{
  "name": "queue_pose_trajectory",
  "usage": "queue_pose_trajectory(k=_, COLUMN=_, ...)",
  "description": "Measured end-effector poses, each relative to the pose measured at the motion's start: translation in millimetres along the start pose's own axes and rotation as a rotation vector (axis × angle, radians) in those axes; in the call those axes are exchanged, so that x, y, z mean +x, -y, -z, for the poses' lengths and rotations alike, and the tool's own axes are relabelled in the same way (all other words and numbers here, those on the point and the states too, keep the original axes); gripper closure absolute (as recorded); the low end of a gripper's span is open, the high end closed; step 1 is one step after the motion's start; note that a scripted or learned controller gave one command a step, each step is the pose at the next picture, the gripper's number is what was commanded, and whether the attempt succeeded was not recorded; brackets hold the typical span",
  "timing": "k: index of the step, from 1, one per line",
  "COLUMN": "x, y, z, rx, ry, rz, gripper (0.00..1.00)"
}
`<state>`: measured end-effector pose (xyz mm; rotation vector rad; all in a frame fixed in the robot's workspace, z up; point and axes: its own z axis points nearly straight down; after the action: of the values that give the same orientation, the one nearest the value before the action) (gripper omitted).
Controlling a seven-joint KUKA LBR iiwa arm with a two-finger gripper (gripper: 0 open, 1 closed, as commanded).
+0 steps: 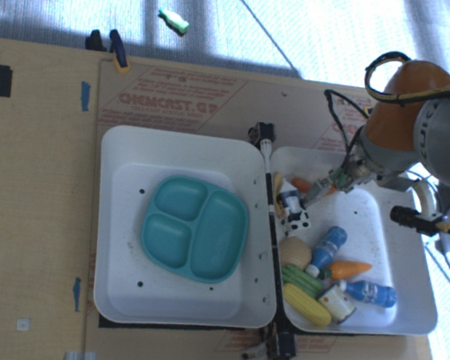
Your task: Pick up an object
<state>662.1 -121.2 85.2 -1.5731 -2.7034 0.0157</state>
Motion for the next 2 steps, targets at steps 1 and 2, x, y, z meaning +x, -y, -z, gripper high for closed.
queue_pose_trajectory(k=1, x=15, y=0, z=3, rx=-0.009, ry=0.022, rz=0.123, gripper=0.00)
queue_pose_trajectory(k=2, x=72, y=92, z=44, rx=-0.015, ry=0.005, rz=-0.042, gripper=0.00)
